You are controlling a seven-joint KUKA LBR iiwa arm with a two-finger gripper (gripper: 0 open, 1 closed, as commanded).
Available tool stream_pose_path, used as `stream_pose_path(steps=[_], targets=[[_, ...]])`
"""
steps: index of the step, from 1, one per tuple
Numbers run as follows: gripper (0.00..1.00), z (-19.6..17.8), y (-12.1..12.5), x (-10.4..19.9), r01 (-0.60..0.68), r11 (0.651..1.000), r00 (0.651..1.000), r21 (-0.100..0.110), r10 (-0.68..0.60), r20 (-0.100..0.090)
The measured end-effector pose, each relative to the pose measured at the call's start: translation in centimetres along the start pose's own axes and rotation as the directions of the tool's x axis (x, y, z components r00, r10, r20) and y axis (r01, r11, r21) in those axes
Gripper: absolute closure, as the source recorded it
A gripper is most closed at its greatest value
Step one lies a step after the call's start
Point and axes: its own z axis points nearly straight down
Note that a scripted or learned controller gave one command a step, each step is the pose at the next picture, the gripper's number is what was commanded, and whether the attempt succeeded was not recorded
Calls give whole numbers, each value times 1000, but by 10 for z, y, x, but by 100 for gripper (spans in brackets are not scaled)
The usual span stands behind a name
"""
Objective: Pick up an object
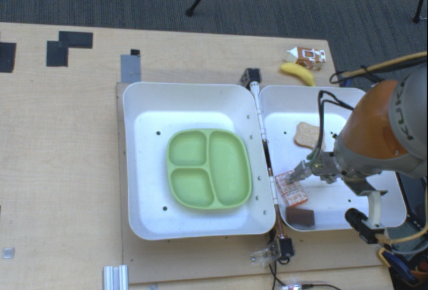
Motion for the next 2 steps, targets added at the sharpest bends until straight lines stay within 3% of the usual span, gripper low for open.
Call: stream_pose_path(steps=[1, 2], targets=[[100, -11, 2, 2, 4, 1000, 1000, -4, -4, -2], [0, -11, 2, 2, 4, 1000, 1000, -4, -4, -3]])
